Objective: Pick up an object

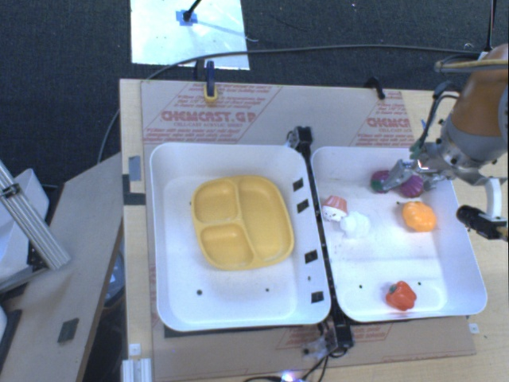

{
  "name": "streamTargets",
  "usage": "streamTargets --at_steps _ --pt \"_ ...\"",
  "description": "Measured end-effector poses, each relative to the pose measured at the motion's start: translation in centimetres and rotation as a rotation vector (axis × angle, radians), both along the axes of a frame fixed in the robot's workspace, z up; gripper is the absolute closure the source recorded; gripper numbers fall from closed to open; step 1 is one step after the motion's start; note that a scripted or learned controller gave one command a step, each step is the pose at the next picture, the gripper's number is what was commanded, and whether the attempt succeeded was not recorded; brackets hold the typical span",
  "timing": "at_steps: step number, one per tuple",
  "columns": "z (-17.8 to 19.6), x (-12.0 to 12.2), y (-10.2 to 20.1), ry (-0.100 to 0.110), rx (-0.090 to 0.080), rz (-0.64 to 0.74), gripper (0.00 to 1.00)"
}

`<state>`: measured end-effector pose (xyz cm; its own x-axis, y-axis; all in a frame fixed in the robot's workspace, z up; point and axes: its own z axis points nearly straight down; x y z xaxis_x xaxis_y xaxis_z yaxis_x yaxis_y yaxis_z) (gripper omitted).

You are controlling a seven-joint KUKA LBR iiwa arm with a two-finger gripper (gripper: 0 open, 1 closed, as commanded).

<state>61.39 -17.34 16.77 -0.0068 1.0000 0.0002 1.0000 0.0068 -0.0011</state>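
One purple eggplant [398, 183], lengthwise left-right, stem leftward

Gripper [407, 168] over purple toy [398, 183]

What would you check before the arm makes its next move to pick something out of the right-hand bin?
1. Gripper is over the right bin: ok.
2. A target lies right at it, the purple and green toy: ok.
3. Toy seen between the fingers: cannot tell.
4. Orange toy lies apart from the purple one: ok.
5. Red pepper toy and small white pieces are away from the gripper: ok.
6. Yellow tray sits in the left bin, out of the way: ok.
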Motion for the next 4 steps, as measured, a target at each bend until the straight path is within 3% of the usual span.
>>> streamTargets --at_steps 2,3,4 --pt "-8.5 0.5 0.4 -0.001 -0.001 0.0 0.0" --pt "-7.1 0.7 0.4 -0.007 -0.002 0.001 1.0" --pt "-1.7 0.5 1.4 -0.007 -0.001 -0.001 1.0"
